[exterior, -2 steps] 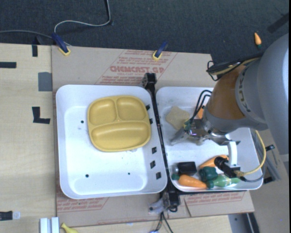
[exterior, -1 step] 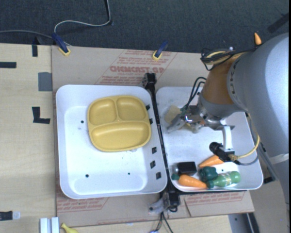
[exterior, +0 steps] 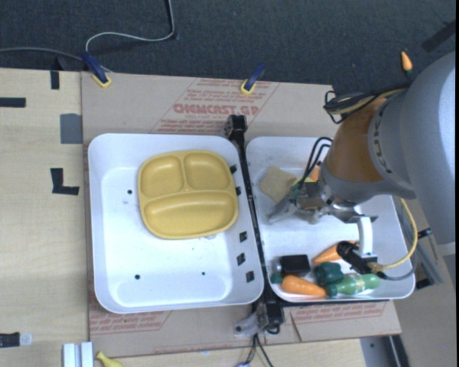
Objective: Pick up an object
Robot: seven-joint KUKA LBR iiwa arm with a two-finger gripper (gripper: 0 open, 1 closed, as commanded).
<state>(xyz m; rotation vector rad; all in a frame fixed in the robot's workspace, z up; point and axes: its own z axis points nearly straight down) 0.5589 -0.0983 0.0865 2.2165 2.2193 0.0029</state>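
My gripper [exterior: 285, 208] hangs low over the left part of the right bin [exterior: 390, 293], pointing toward the divider between the bins. Just above and left of it a tan block [exterior: 275, 180] lies on the bin floor, close to the gripper tip; whether they touch I cannot tell. Along the bin's front edge lie a black piece [exterior: 294, 264], an orange carrot [exterior: 302, 286], a second carrot [exterior: 336, 252] and a green toy [exterior: 346, 284]. Nothing visible is held by the gripper.
The left bin [exterior: 111, 228] holds a yellow divided plate [exterior: 188, 193] in its rear half. A black divider strip [exterior: 245, 205] runs between the bins. The grey arm and its orange band [exterior: 356, 147] cover the right bin's rear right.
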